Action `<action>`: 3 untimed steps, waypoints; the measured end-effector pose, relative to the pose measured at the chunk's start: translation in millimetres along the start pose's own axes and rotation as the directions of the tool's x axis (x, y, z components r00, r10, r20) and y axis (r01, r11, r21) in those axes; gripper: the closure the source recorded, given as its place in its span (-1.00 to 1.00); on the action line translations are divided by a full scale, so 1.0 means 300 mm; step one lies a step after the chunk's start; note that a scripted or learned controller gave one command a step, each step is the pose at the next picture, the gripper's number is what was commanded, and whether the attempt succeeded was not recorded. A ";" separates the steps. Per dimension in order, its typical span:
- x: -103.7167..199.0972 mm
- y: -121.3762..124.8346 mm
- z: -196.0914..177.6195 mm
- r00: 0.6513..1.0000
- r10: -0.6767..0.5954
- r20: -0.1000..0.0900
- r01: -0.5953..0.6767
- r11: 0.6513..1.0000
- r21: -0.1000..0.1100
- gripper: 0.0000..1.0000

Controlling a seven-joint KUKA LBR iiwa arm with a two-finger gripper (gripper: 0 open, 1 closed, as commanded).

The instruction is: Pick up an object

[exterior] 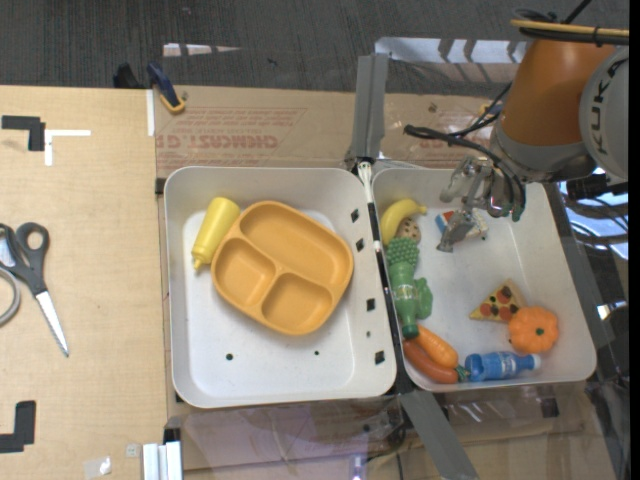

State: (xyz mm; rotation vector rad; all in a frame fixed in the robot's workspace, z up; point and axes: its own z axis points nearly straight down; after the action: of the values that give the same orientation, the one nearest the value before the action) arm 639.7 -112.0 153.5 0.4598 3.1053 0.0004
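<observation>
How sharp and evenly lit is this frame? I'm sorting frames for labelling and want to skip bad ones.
Camera view: lighting is soft and even, with faint shadows under the yellow divided plate and the gripper; the white bins look bright but not blown out; the toys are fairly sharp, the gripper slightly soft; the small item beside the banana is hard to make out.

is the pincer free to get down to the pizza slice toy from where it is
Probably yes: the pincer hangs over bare bin floor, and the pizza slice toy lies flat nearby with only the orange pumpkin crowding one side.

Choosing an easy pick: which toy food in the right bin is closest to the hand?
The banana, at the bin's upper left; the pizza slice, pumpkin and carrot lie farther down.
</observation>
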 end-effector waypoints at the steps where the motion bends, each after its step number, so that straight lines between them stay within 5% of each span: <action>1: -0.034 -0.031 0.201 0.950 0.311 0.001 -0.311 0.950 0.001 -1.00; 2: 0.066 0.031 0.204 0.884 0.467 0.000 -0.467 0.884 0.002 -1.00; 3: 0.063 0.032 0.171 0.886 0.464 0.002 -0.464 0.886 0.001 1.00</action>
State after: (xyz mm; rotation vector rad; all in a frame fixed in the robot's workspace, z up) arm 624.5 -97.5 102.1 1.1874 2.9041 -0.0019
